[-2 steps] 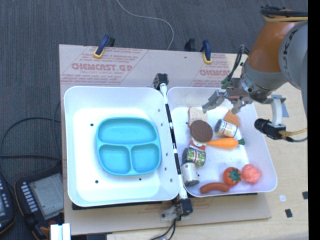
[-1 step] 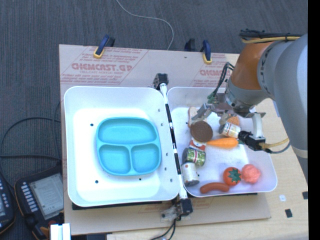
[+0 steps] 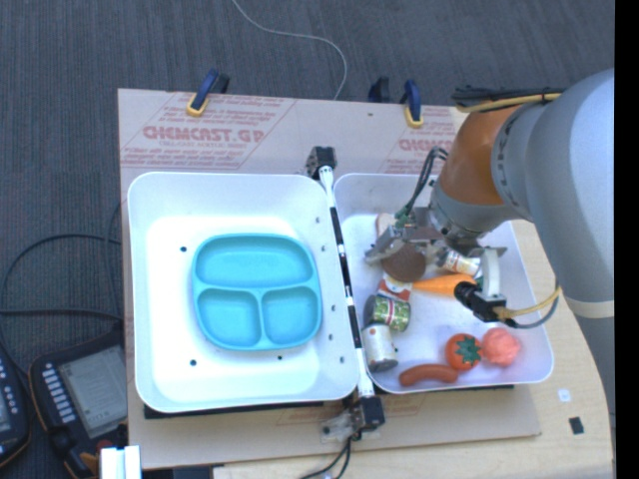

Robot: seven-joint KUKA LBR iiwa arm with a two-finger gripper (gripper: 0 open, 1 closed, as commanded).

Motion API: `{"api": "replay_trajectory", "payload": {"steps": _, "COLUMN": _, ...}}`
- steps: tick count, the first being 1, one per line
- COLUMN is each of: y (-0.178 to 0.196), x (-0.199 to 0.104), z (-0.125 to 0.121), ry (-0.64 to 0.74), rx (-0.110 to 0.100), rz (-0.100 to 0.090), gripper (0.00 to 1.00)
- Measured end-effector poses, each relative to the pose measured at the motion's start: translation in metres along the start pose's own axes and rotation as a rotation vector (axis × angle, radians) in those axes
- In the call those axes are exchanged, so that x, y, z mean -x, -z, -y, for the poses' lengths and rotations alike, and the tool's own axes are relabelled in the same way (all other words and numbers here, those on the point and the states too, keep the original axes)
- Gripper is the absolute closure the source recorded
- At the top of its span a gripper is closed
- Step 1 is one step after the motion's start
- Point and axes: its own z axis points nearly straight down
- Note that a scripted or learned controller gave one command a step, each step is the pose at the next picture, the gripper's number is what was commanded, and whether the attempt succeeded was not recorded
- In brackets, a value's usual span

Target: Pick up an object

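Camera view looks down on a pale wooden counter [image 3: 559, 407] bearing two shallow white plastic bins side by side; every place below is given relative to the right-hand white bin [image 3: 534, 362]. Largest is the grey arm with its orange band [image 3: 479, 158], coming in over that bin's upper right corner. Beside the bin's left wall sits the left-hand white bin [image 3: 160, 218], and in it a light-blue three-compartment plastic tray [image 3: 258, 289].

The end effector [image 3: 409, 242] hangs low over the upper middle of the right bin, just above or against a flat brown disc-shaped object [image 3: 403, 264]; contact cannot be confirmed, and I cannot tell how its grasping parts are set or whether anything is caught.

Loose in the bin: an orange plastic carrot [image 3: 439, 286] at centre, a pink rounded ball-like toy [image 3: 501, 347] and a red plastic tomato [image 3: 461, 351] toward the lower right, a reddish-brown toy sausage [image 3: 427, 374] at the lower edge, and a small green-labelled tin can [image 3: 388, 313] near the left wall.

These look like light, stiff, smooth toys, likely slippery. The brown disc, nearest the tool, probably wants a pinch across its rim, not its flat face
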Motion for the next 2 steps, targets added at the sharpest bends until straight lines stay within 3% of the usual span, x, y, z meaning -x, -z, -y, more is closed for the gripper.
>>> {"api": "replay_trajectory", "payload": {"steps": 1, "y": 0.01, "x": 0.0, "z": -0.001, "ry": 0.0, "rx": 0.003, "rz": 0.002, "gripper": 1.0}}
{"api": "replay_trajectory", "payload": {"steps": 2, "y": 0.097, "x": -0.082, "z": 0.01, "ry": 0.002, "rx": -0.004, "rz": -0.004, "gripper": 1.0}}
